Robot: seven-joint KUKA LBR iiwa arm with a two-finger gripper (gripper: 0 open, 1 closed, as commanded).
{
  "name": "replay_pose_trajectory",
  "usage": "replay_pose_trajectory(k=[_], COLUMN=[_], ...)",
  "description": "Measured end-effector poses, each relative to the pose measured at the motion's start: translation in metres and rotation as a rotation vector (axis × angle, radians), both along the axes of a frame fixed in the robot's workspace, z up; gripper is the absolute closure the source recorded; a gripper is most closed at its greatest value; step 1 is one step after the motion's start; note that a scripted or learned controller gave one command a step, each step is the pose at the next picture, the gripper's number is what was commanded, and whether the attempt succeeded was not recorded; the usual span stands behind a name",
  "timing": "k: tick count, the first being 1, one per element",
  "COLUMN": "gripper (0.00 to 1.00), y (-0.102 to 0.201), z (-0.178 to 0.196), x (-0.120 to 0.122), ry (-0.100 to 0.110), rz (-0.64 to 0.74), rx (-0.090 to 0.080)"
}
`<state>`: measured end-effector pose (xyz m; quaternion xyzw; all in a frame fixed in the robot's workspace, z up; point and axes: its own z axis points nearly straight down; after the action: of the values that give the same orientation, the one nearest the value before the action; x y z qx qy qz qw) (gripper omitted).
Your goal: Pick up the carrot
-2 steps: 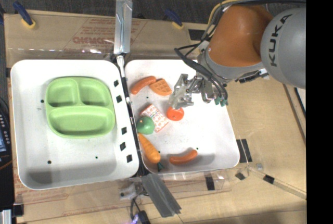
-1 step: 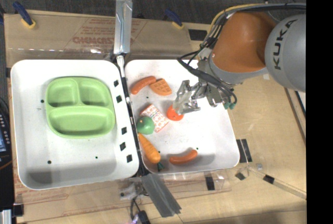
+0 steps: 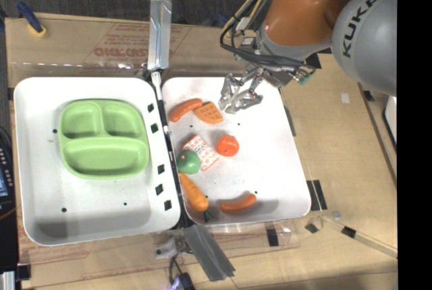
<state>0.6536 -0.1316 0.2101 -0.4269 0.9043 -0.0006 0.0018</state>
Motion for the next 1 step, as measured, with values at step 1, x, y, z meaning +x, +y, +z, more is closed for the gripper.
replay_pose_trajectory(k=[1], gripper=[1.0], y=[-0.0003], z=[-0.0779], x=[-0.0088], ry=[0.005], rz=[0.334], rx=[0.001])
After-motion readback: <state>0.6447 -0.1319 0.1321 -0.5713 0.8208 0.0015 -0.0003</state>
